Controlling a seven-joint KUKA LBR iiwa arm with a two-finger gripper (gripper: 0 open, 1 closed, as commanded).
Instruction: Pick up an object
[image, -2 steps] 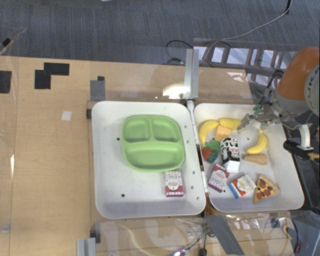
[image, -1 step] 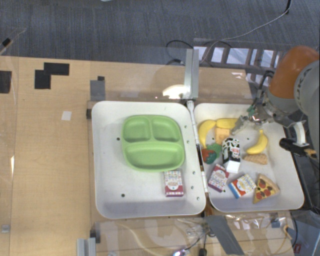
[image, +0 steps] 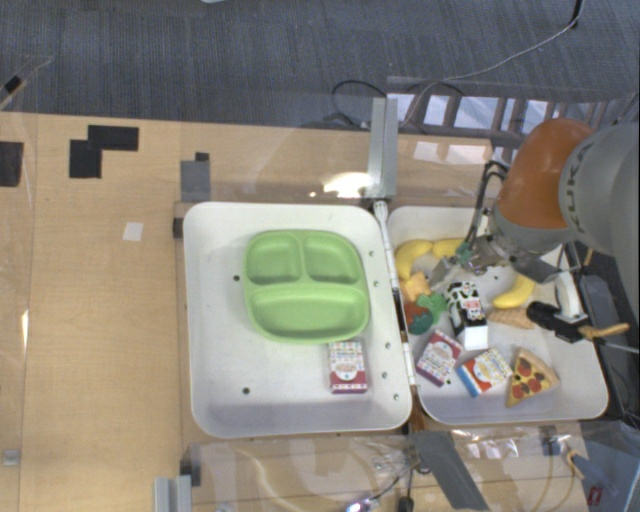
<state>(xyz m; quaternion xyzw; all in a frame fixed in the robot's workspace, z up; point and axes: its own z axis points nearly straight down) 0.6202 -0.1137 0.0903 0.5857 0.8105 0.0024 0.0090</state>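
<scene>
Gripper (image: 462, 258) sits low in the right bin (image: 590, 400); its opening cannot be determined. Banana (image: 410, 254) lies just left of it; cow figure (image: 463, 299) lies just below. Green tray (image: 304, 284) occupies the left bin (image: 215, 330).

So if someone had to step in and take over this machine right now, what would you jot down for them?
Gripper: low in the right white bin, over the toy pile by the yellow bananas; nothing seen between its fingers.
Right bin also holds a black-and-white cow figure, a pizza slice toy and small printed cartons.
Left white bin: green divided plastic plate and one small red-and-white carton.
Done: arm has reached the pile.
Left: grasp one object and lift it.
</scene>
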